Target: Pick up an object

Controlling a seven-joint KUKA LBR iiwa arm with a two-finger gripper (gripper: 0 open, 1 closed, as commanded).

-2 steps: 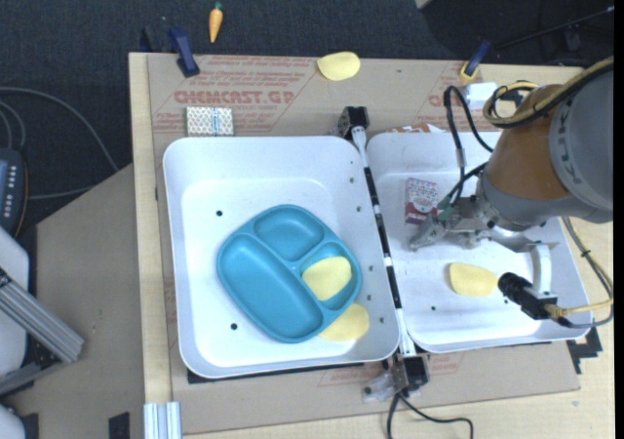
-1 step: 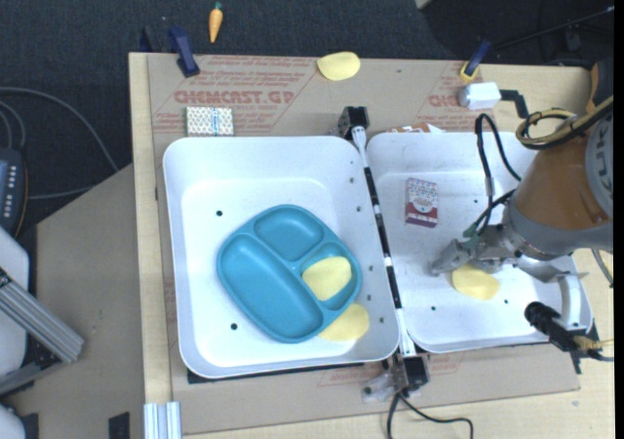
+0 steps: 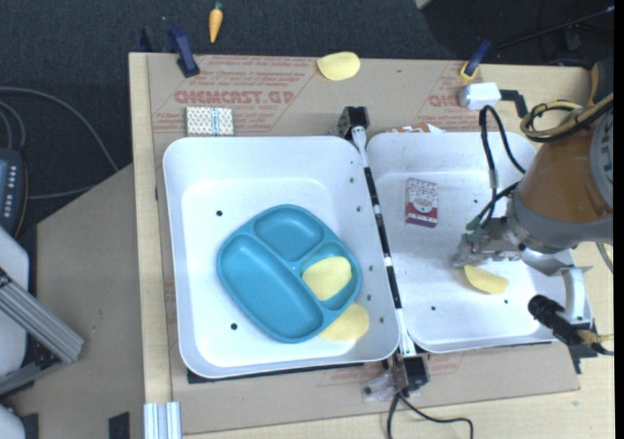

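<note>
My gripper (image 3: pixel 477 252) is low in the right bin (image 3: pixel 444 330), at its right side. A yellow slice (image 3: pixel 485 279) lies on the bin floor just in front of the gripper, touching or nearly touching it. A small red and white packet (image 3: pixel 422 202) lies farther back in the same bin, well apart from the gripper. In the left bin (image 3: pixel 195 193) rests a blue divided plate (image 3: pixel 273 276) with a yellow piece (image 3: pixel 328 276) in one compartment. Another yellow piece (image 3: pixel 346 323) lies against the plate's near edge.
On the bench behind the bins lie a yellow lump (image 3: pixel 338 65), a small patterned box (image 3: pixel 210 120) and two blue clips (image 3: pixel 182 52) (image 3: pixel 475 59). A white plug (image 3: pixel 481 94) with black cable hangs over the right bin's back. The arm's orange band (image 3: pixel 565 179) covers the right rim.
</note>
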